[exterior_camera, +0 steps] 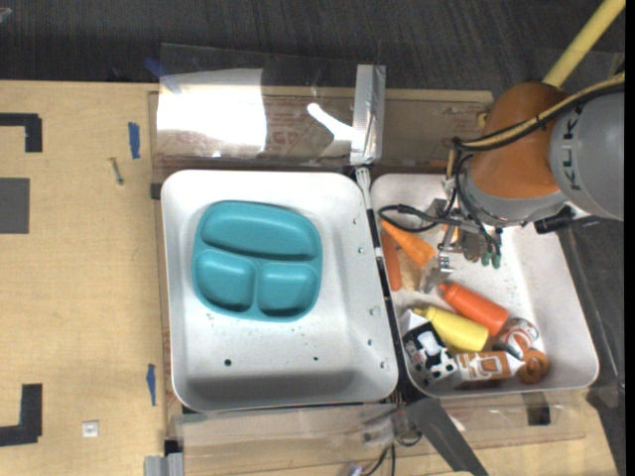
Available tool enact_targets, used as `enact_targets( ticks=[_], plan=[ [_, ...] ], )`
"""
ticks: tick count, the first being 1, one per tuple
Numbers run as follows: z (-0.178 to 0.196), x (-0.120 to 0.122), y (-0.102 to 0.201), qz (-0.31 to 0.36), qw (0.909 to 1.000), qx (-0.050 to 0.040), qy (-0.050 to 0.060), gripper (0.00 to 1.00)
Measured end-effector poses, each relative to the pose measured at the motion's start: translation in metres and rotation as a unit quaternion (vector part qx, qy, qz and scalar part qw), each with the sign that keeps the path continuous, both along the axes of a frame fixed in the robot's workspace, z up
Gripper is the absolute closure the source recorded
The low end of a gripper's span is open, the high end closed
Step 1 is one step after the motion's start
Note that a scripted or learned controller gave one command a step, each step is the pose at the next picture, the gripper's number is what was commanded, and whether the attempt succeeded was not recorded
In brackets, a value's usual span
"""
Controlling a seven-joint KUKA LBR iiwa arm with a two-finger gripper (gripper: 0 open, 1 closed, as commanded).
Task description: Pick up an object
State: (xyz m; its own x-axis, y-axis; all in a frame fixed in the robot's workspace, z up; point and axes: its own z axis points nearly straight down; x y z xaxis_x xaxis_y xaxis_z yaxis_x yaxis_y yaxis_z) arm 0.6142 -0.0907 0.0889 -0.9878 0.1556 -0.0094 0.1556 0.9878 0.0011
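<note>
While the arm [556, 157] hangs over the right bin [575, 296], whether its hand [451, 256] is clenched or released cannot be told. A clean pick likely needs a straight descent onto one toy. An orange bottle [476, 305] lies just below the hand, a carrot [407, 244] beside it.

Grey robot arm [600, 157] with a rounded orange band [511, 142], black cables looping just above its small metal gripper [458, 256].

Tan wooden bench [69, 296] with two white bins, left [342, 226] and right [571, 315], side by side.
</note>
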Motion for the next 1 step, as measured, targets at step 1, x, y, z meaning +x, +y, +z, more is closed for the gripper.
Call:
enact_targets(
  ticks=[1],
  plan=[
    [0.0007,-0.0913,-0.0101,0.046,0.9989,-0.0005,0.0,0.0]
  ],
)
